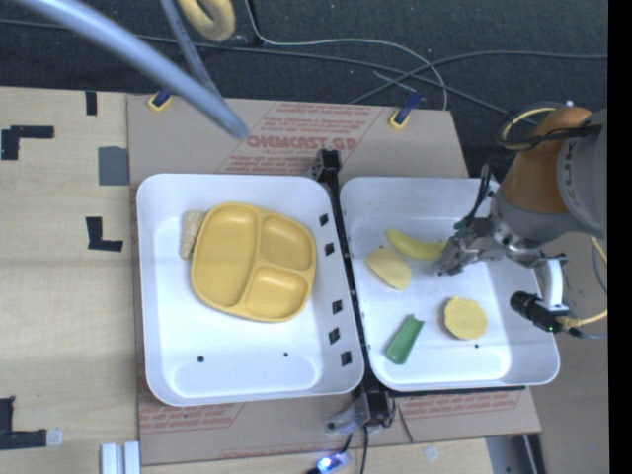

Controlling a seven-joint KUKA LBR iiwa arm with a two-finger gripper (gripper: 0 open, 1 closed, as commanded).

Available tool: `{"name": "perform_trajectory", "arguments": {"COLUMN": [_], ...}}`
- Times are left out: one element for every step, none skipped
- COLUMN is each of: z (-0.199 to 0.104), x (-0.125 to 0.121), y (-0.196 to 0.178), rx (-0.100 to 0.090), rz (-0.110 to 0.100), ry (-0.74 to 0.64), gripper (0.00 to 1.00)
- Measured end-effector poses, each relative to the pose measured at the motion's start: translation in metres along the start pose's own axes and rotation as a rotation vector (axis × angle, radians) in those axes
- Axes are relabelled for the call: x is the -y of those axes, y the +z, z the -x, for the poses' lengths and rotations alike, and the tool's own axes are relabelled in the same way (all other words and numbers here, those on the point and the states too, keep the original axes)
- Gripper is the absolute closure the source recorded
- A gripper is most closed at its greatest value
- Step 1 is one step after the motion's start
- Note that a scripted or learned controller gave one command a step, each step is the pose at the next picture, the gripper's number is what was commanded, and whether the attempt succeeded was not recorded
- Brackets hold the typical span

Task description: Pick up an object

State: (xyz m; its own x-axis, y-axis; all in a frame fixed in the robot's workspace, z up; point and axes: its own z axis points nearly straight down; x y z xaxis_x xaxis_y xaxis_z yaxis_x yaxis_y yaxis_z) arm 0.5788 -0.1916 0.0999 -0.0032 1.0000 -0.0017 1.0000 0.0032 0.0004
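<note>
1. two shallow white bins sit side by side on a cardboard sheet (296, 131), seen from above at a slant.
2. the right bin (494, 368) holds four small toy food pieces: a curved yellow banana-like piece (413, 246) near the middle, a pale yellow wedge (389, 268) just to its left, a round yellow slice (464, 318) lower right, and a short green stick (403, 339) lower left, tilted.
3. the banana-like piece lies flat, its right end just beside the gripper.
4. the arm (553, 181), grey with an orange band, reaches in from the right and bends down into the right bin.
5. the gripper (456, 255) is low over the bin floor at the banana-like piece's right end; whether its jaws are apart or together cannot be told, and nothing is seen held between them.
6. the left bin (163, 344) holds one yellow divided plate (252, 262) with three compartments, and one tan sponge-like block (190, 233) touching the plate's left edge, partly tucked under it.
</note>
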Motion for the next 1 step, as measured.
{"name": "perform_trajectory", "arguments": {"z": [-0.0019], "x": [-0.0037], "y": [-0.0424], "rx": [-0.002], "rz": [0.002], "ry": [0.002], "gripper": [1.0]}}
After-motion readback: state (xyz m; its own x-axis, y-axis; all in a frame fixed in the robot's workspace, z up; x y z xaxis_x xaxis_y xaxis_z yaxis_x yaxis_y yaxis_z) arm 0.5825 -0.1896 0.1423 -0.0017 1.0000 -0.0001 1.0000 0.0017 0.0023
